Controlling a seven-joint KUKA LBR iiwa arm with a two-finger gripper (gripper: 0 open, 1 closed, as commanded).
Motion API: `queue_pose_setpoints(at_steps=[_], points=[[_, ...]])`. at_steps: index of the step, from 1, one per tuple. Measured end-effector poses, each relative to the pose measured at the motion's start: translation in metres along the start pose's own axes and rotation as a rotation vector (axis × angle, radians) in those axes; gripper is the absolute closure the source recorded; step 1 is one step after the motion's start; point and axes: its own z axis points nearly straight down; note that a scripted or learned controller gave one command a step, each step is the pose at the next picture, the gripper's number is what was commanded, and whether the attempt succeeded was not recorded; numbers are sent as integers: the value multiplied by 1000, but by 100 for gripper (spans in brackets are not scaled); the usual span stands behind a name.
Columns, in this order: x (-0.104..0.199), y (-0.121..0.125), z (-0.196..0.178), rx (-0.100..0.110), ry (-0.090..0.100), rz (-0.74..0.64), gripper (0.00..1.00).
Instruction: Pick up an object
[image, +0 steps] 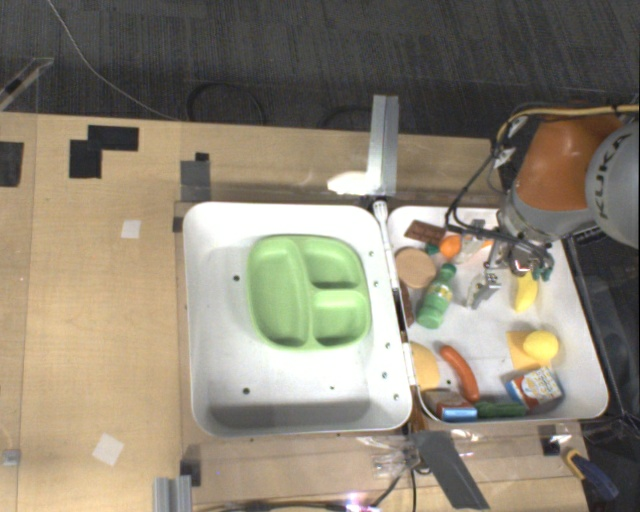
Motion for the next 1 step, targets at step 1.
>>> queue_pose_setpoints(at_steps=[1], points=[[14, 50, -1, 5, -25, -77, 0]])
